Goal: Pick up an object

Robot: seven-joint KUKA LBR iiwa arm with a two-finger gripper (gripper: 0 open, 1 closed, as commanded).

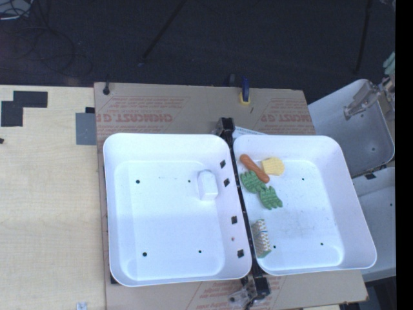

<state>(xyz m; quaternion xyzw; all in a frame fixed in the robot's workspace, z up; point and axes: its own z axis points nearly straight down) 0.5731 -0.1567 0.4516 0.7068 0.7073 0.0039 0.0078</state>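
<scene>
Camera view, one entry per item.

Left bin (122, 173): shallow white tray sitting in the lower centre-left of the frame. A small white rounded block (207, 184) is lying on its floor toward the upper right, hard to tell apart from the tray.

Right bin (335, 173): white tray sitting just beside the left bin, the two meeting along a dark clipped seam at frame centre. All its contents are gathering near its left wall:
- orange carrot-like piece (254, 168), lying at a slant in the upper left of the bin;
- yellow piece (273, 166), lying just right of the orange piece, seemingly touching it;
- green leafy piece (261, 190), lying just below the orange piece;
- grey ribbed piece (260, 237), lying lower down, against the left wall.

Arm hardware (368, 102): a grey metal part is showing at the upper right edge of the frame, well apart from every object. Pincer state: cannot tell; nothing is seen touching or gripping any item.
</scene>
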